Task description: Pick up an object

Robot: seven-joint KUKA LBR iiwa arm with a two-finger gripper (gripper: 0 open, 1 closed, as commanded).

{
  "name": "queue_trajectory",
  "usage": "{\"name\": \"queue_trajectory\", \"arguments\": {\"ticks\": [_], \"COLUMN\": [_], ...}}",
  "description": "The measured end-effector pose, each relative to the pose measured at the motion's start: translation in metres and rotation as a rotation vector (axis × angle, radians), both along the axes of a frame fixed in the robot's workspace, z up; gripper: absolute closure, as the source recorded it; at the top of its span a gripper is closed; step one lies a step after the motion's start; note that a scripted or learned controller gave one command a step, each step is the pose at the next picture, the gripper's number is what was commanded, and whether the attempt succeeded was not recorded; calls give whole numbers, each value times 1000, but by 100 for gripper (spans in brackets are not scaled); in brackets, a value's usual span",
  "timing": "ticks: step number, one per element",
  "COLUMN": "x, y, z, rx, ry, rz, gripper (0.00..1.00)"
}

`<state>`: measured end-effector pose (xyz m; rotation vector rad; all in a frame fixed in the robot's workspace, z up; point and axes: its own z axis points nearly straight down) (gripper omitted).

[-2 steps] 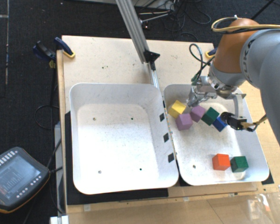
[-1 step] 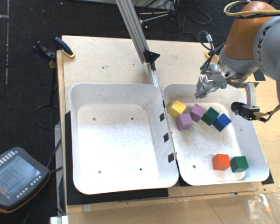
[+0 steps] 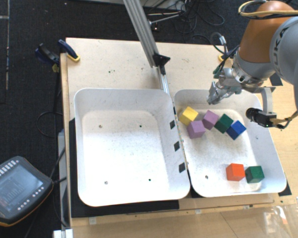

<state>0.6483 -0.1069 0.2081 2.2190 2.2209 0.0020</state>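
Blocks sit in your right bin [image 3: 268, 155], and none is held. Near the back you have a yellow block [image 3: 189, 115], two purple blocks [image 3: 210, 119] [image 3: 196, 129], a dark green block [image 3: 223, 123] and a blue block [image 3: 236, 129], all packed close together. At the front, an orange block [image 3: 235, 172] and a green block [image 3: 255, 174] touch side by side. Your tool [image 3: 214, 99] hangs over the back edge of that bin, just behind the purple blocks. You cannot tell how wide it is. The left bin [image 3: 84, 133] lies beside it on the counter [image 3: 114, 63].
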Motion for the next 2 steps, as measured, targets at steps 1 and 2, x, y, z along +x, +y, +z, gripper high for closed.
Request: {"name": "queue_trajectory", "arguments": {"ticks": [1, 2], "x": [2, 16], "y": [51, 108], "z": [-3, 13], "rx": [3, 2], "ry": [3, -2], "rz": [7, 8], "gripper": [100, 100]}}
